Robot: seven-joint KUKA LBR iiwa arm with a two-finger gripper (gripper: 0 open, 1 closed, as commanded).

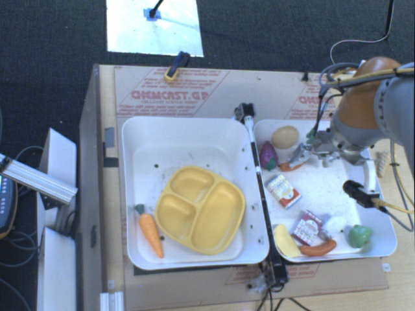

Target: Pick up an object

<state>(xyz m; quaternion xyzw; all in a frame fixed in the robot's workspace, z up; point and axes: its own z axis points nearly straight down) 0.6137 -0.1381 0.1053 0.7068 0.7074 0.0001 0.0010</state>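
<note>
The bench (194,86) fills the middle of the frame, its printed board bare above the two bins. My arm (376,105) comes in at the upper right, grey with the orange band, bent down over the right bin (389,238). The left bin (139,135) sits centre-left and holds a yellow tray (200,209) with three compartments, lying a little tilted toward its lower right, and a carrot (150,233) just left of the tray, near the bin's lower left corner. My gripper (310,153) hangs low in the upper part of the right bin, right of centre frame; I cannot tell how its grip stands or whether it has anything. Just left of it lies an egg (285,137), and below the egg a purple piece (268,155) against the bin's left wall, with a small orange bit (290,166) beside it, close under the gripper. A red and white box (283,191) lies lower, mid-bin. Along the bottom edge lie a yellow wedge (283,240), a packet (307,227), a red pepper (318,248) touching the packet's lower side, and a green piece (359,236) in the lower right corner.
</note>
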